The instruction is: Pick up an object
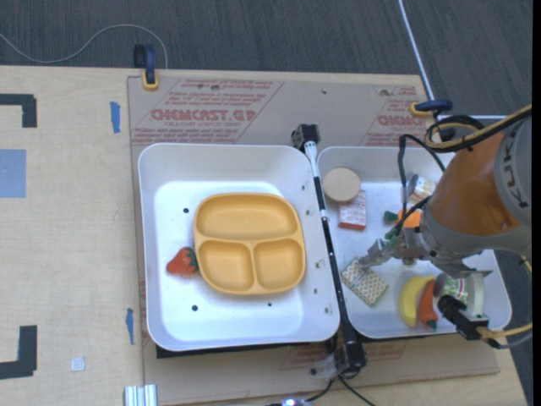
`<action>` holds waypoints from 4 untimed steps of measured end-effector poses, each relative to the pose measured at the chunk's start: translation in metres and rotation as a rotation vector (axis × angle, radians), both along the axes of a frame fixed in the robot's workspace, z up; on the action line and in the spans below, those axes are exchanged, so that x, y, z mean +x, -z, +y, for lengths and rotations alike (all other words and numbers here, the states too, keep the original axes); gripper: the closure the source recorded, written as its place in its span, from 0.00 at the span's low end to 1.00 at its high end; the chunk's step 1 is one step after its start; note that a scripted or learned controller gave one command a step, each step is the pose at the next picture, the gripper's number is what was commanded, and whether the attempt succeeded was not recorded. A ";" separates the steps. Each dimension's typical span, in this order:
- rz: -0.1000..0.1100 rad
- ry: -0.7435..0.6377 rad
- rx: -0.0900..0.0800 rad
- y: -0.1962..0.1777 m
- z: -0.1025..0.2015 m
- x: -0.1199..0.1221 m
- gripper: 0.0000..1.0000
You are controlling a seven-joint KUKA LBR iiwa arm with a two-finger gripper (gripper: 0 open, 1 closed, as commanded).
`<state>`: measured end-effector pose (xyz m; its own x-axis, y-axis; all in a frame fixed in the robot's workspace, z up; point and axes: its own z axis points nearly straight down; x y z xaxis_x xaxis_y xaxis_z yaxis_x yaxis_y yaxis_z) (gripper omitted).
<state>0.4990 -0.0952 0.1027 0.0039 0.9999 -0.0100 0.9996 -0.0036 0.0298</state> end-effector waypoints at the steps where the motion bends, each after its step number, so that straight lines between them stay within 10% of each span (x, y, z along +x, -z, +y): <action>1: -0.004 0.000 0.000 -0.010 0.001 0.001 1.00; 2: -0.003 -0.001 0.000 -0.010 0.001 0.001 0.00; 3: 0.009 -0.004 0.009 0.012 0.004 -0.013 0.00; 4: 0.001 -0.002 0.002 0.000 0.002 -0.011 1.00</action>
